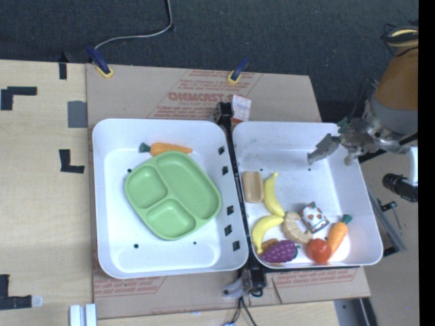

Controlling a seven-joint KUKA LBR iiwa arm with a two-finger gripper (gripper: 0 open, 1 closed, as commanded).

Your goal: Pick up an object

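Purple grapes [279, 251] lay at the near edge of the right bin [292, 141], touching a tomato-red piece [319, 250] and a carrot [336, 236] on their right. Just behind them sat a banana [265, 227], a tan roll [296, 227] and a small white-and-red toy [313, 216]. Farther back, a second banana [272, 192] stood beside a beige block [252, 186] near the divider. In the left bin [109, 138], a green tray [173, 194] lay with another carrot [170, 149] just behind it. At the right bin's far right corner, the gripper [334, 149] hovered above the bare white floor, well apart from the food; its fingers [321, 151] seemed spread apart, with nothing between them. Cardboard [197, 94] covered the worktop [41, 182] under both bins.
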